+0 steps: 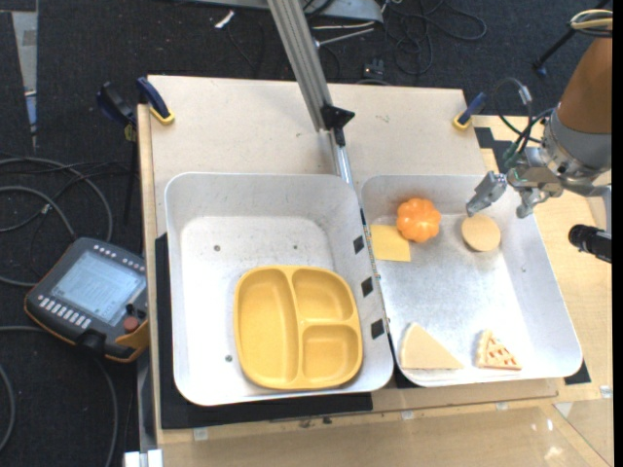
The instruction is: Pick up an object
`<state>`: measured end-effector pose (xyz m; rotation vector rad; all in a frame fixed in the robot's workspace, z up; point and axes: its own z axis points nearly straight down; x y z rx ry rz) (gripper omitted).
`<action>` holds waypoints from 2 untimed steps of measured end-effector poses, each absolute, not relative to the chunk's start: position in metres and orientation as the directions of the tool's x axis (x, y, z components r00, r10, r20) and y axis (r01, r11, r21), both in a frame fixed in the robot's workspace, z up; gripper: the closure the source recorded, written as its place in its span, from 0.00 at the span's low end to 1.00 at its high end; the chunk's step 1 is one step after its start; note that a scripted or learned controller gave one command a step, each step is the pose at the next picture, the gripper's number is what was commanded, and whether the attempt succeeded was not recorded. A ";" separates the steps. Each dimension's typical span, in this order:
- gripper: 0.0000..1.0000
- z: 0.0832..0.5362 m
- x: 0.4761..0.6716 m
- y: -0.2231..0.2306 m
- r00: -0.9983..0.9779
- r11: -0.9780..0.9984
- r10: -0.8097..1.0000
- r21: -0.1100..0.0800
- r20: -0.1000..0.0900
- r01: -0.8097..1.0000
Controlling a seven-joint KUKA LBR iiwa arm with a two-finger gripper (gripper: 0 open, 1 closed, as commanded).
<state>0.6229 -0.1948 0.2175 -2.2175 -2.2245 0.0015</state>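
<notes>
The gripper (506, 195) hung over the far right part of the right bin (545, 290). Its two fingers were spread apart, and nothing was between them. So it was open and it held nothing.

Just below the gripper, and a little to its left, lay a small round tan piece (481, 233). It looked like a bun or a cookie. It was the nearest thing to the fingers, and it sat close to them but I could not tell if they touched it. I think this was the thing the arm was going for.

Farther left of the gripper sat a little orange pumpkin (419, 219). A flat yellow square (391, 243) lay right beside the pumpkin, touching it or nearly so. Well below the gripper, near the front of the bin, lay a pale wedge (426, 350) and a small waffle-like triangle (496, 351). Far off to the left, in the other bin (195, 261), sat a yellow tray (297, 327) with three parts.

The job looked like it was only at the start. The arm was getting into place, and no grab was made yet. Next, I think, the gripper would need to slide a bit toward the tan piece so one finger sat on each side. Then it would need to go down, squeeze shut, and lift. The piece looked low and flat, so the fingers might slip over the top if they did not go down far enough.
</notes>
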 end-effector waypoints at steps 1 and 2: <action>0.00 0.217 0.623 -0.195 -0.003 0.003 1.000 -0.002 -0.001 1.000; 0.00 0.172 0.619 -0.188 -0.003 0.003 1.000 -0.004 0.001 1.000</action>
